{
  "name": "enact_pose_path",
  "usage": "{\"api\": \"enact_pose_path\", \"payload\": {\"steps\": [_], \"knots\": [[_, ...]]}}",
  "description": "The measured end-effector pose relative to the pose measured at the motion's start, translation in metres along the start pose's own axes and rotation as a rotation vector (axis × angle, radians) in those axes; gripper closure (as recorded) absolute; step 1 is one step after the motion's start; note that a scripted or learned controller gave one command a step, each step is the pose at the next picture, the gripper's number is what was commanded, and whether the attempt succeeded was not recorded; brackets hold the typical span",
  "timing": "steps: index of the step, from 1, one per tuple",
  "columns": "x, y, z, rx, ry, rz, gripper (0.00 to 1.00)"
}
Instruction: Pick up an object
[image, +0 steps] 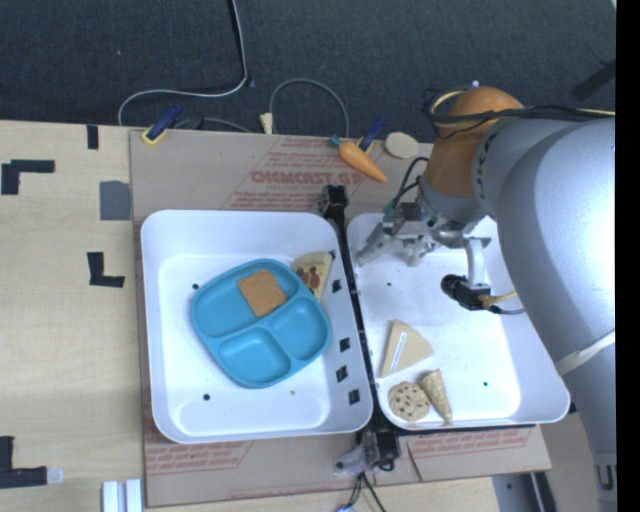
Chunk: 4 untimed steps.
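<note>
Reaching in from the right, my gripper (400, 235) hangs over the far end of the right bin (520, 395); whether it is spread or pressed together, I cannot tell. Near me in that bin lie a cheese wedge (404, 347), a cookie (408, 400) and a cone (437, 393). The left bin (170, 330) holds a blue divided plate (262, 325) bearing toast (262, 293). Both bins sit on cardboard (290, 175) over a pale wooden bench (60, 330); a toy carrot (360, 160) and cables (240, 70) lie beyond.
</note>
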<state>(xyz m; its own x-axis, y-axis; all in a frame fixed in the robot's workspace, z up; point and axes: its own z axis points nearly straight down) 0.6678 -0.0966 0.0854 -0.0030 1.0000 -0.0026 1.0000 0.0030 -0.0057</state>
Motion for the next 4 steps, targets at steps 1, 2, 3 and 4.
{"api": "enact_pose_path", "payload": {"steps": [1,2,3,4], "knots": [[-0.001,-0.005,0.0,-0.009,0.0,0.001,0.0],[-0.008,0.001,0.0,-0.007,0.002,0.001,0.0],[-0.008,0.001,-0.011,-0.009,0.0,0.0,1.0],[0.048,0.003,-0.106,-0.016,0.005,-0.004,1.0]]}}
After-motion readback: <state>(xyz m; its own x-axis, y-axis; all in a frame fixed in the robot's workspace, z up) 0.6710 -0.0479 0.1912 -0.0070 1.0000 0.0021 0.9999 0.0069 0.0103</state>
